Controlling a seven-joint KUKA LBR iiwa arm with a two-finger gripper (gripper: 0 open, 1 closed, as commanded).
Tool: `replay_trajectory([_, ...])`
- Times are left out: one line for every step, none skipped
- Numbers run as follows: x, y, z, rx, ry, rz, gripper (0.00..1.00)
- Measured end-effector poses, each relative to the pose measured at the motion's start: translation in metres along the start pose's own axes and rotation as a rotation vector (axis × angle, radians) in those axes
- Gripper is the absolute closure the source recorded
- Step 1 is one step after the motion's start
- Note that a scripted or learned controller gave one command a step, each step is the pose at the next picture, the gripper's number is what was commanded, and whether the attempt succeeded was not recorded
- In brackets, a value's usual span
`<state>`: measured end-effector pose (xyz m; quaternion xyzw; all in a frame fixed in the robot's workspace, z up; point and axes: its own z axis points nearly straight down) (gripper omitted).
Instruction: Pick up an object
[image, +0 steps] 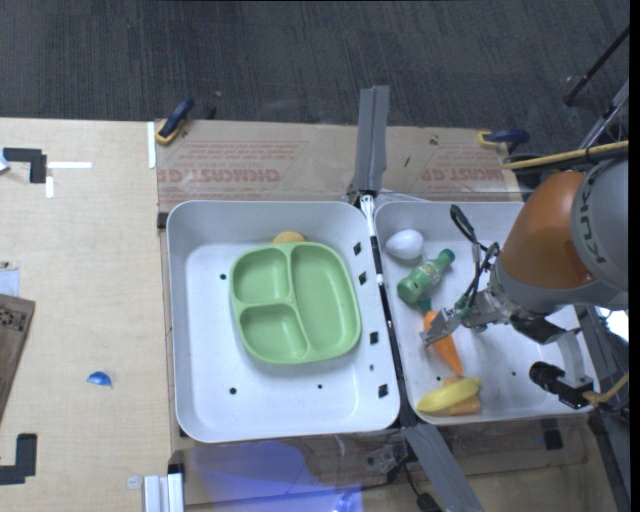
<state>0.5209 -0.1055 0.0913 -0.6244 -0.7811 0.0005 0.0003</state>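
Observation:
My gripper (441, 329) reaches into the right bin (520, 395) from the right, and its tip rests right at an orange carrot (448, 353) on the bin floor. The carrot's upper end sits under the tip and its point aims toward the front. A green bottle (425, 278) lies just behind the carrot, with a white egg (405, 243) further back. Near the bin's front rim lies a yellow banana (448, 397).
The left bin (182, 300) holds a green divided plate (296, 301), with a small yellow-orange object (288, 237) peeking out behind it. A grey divider post (371, 140) stands at the back between the bins. My arm's orange band (545, 235) hangs over the right bin.

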Motion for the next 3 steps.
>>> replay_trajectory([-0.001,-0.001,-0.008,0.002,0.0,0.004,1.0])
replay_trajectory([0.024,0.056,-0.109,0.0,-0.002,-0.127,1.0])
replay_trajectory([-0.043,0.034,-0.114,0.0,-0.002,0.015,1.0])
